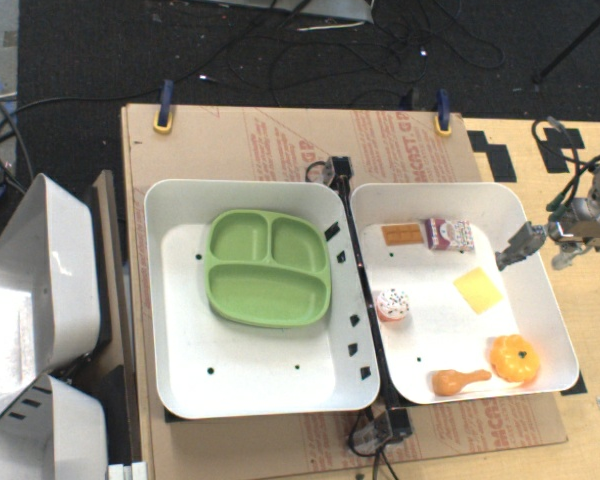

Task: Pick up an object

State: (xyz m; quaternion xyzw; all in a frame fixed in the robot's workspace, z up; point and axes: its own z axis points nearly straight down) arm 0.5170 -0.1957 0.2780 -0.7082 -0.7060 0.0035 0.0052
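The right bin [540, 313] holds several small items: a tan wafer [401, 234], a maroon and white packet [448, 234], a yellow flat square [477, 289], a sprinkled cupcake [392, 304], an orange pumpkin [514, 358] and an orange gourd [458, 379]. My gripper [540, 251] hangs over the right rim of this bin, right of the packet and above the yellow square. It is open, with one dark finger [514, 247] pointing into the bin and nothing between the fingers.
In the left bin [170, 368] lies a green divided plate [269, 268]. Both bins rest on a cardboard sheet [280, 143] clamped at the back. White tubs [35, 298] stand off the bench at the left.
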